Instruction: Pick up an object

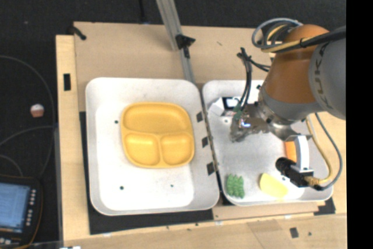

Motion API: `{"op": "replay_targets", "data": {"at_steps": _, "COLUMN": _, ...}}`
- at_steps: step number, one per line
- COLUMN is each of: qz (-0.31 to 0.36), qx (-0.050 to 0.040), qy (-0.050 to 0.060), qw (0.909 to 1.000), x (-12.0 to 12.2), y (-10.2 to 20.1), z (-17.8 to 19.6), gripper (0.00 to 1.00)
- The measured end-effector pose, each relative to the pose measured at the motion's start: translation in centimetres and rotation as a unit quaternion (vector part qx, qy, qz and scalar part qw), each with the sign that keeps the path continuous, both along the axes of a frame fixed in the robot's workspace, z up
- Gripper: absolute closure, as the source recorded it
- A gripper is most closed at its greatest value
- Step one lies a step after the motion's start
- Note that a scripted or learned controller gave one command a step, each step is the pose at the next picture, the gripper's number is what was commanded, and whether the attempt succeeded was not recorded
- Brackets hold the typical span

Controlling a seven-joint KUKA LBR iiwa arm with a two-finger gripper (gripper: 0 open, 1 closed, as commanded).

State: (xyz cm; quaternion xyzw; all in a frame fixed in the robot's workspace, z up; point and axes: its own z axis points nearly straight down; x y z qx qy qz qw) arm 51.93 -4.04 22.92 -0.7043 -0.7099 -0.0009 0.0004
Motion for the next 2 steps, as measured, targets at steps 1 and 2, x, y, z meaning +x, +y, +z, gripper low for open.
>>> {"op": "replay_targets", "data": {"at_steps": 1, "qz": 0.0, "qx": 0.0001, "qy": -0.001, "qw": 1.0, "x": 1.2, "y": 5.9, "z": 0.8, "gripper": 1.0}}
{"op": "replay_targets", "data": {"at_steps": 2, "qz": 0.0, "qx": 0.0001, "qy": 0.0, "qw": 1.0, "x": 1.8, "y": 10.9, "z": 1.8, "gripper": 1.0}}
